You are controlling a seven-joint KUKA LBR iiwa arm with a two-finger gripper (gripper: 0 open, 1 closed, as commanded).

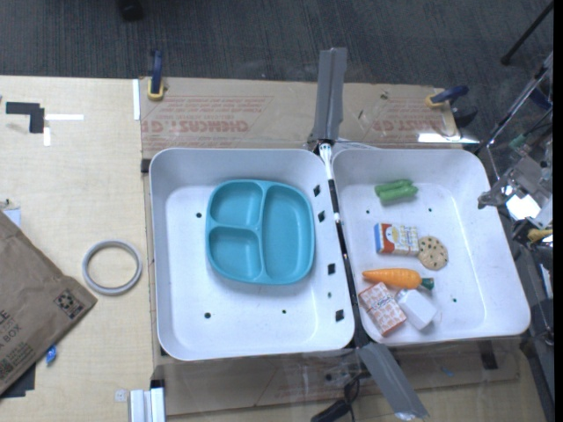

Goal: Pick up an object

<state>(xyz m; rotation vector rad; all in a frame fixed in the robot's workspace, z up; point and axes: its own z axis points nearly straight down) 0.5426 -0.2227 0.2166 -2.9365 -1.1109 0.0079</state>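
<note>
I find the candidate objects in the right bin (493, 236): a green pod (395, 190) near the back, a small carton (396, 238) touching a cookie (432, 252), and a toy carrot (393, 278) lying with its long axis left to right, just above a red packet (381, 309) and a white block (419, 309). The left bin (167, 262) holds a teal divided plate (261, 232). At the right edge I see arm hardware (521, 202); all objects lie to its left. Whether the fingers are apart or closed, or grip anything, I cannot tell.
</note>
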